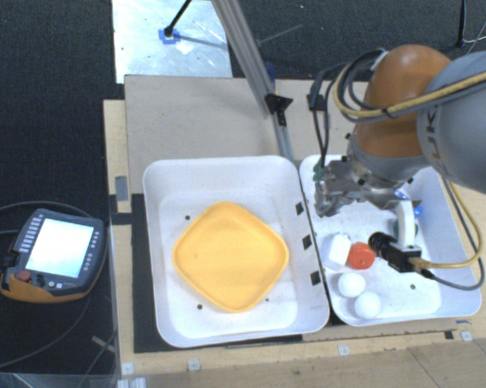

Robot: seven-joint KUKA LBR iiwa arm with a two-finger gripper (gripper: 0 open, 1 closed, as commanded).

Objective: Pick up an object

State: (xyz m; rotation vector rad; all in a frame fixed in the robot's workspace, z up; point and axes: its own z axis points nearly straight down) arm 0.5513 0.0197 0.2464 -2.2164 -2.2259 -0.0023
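Observation:
A yellow square plate [230, 256] lies in the left bin [159, 192]. In the right bin [461, 297] I see a small white block [338, 249], a red round object [360, 257] touching it, and two white balls [351, 285] [367, 305] near the front edge. My gripper [329, 200] hangs over the right bin's back left part, just behind the white block. Its fingers are dark and hard to separate from the wrist above them. Nothing shows between them.
A grey pole [254, 61] slants down to the bins' back edge. A teach pendant [50, 253] lies on the floor at the left. A black connector with a yellow cable [396, 254] hangs beside the red object.

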